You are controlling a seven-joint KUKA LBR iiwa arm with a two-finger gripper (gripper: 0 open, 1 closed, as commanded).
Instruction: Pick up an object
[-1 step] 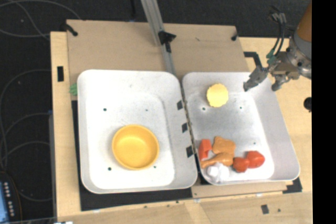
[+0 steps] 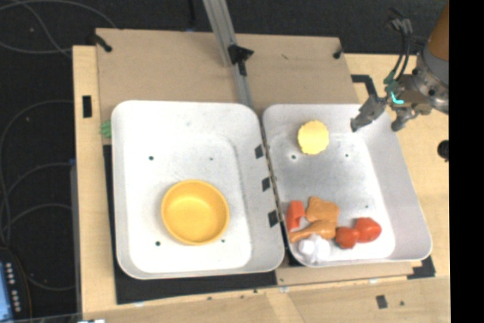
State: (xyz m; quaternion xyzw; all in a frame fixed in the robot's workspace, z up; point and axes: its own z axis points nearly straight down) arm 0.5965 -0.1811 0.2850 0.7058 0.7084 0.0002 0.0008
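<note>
Your pincer [image 2: 382, 116] is open and holding nothing, at the right bin's [image 2: 393, 185] two o'clock corner. Next, reach down toward the yellow disc [image 2: 313, 138].

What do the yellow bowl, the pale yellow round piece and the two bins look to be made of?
Yellow bowl: likely plastic, smooth, with soft sheen on its rim. Pale yellow round piece: matte, possibly foam or soft plastic; unclear. Left bin and right bin: white, rounded edges, faintly speckled; probably moulded plastic.

Bowl [image 2: 195, 211] in left bin [image 2: 136, 125]; disc [image 2: 313, 138] behind toy cluster [image 2: 327, 227] in right bin [image 2: 393, 185].
</note>
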